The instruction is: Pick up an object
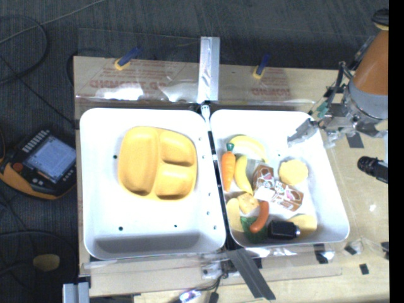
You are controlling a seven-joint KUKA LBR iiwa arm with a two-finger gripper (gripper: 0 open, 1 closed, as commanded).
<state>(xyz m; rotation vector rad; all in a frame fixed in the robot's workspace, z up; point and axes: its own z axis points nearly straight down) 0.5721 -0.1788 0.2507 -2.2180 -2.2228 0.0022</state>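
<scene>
The carrot (pixel 227 170) lies at the left side of the right bin (pixel 334 194), beside a banana (pixel 243 172), among other toy food. My tool (pixel 314 131) hangs over that bin's upper right corner, fingers apart and holding nothing. The left bin (pixel 95 219) holds a yellow tray (pixel 156 161).

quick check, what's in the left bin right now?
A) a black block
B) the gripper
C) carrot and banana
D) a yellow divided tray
D: the yellow tray lies alone in the left bin, while the carrot and banana sit in the right bin, and the gripper hangs over that bin's upper right corner.
</scene>
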